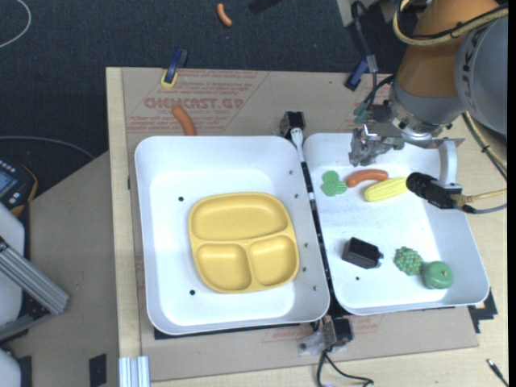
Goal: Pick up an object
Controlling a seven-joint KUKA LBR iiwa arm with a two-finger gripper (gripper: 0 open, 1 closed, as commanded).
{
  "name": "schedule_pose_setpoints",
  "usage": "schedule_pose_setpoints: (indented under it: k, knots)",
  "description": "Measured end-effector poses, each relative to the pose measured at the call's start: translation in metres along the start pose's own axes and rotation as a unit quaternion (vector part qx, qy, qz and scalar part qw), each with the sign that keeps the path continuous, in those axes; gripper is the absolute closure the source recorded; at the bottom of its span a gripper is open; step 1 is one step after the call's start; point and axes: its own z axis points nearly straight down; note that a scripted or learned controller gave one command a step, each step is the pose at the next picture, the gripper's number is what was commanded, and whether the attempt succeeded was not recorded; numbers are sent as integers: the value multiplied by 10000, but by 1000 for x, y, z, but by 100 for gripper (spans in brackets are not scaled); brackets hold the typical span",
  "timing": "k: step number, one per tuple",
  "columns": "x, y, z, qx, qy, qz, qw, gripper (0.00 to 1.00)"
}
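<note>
the grey arm with its orange band enters from the upper right of the frame, and its two-finger gripper (369, 153) hangs over the upper part of the right-hand shallow white bin (463, 256). whether the jaws stand apart or together cannot be told at this angle – the metal parts blur into one dark cluster. nothing is seen between them.

directly below the gripper, toward frame centre-right, lies a small orange-red toy sausage (367, 176), touching or just beside a yellow toy corn cob (386, 189). a green leafy toy vegetable (332, 184) sits just to their left. lower in the same bin are a small black block (361, 253), a knobbly green toy cluster (408, 260) and a round green toy apple (438, 275), the last two close together.

the left-hand white bin (161, 176) carries a yellow three-compartment plastic tray (242, 240). a second orange sausage-like piece (185, 120) lies on the desk (234, 95) above that bin.

judgement: the task is at an early stage – the gripper appears positioned above the sausage and corn, the likely target, but no grasp is confirmed. descent, closing and lift all remain.
</note>
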Motion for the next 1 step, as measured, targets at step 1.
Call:
schedule_pose_setpoints:
  k: [1]
  knots:
    - [-1, 0, 0, 2, -1, 0, 10000, 100]
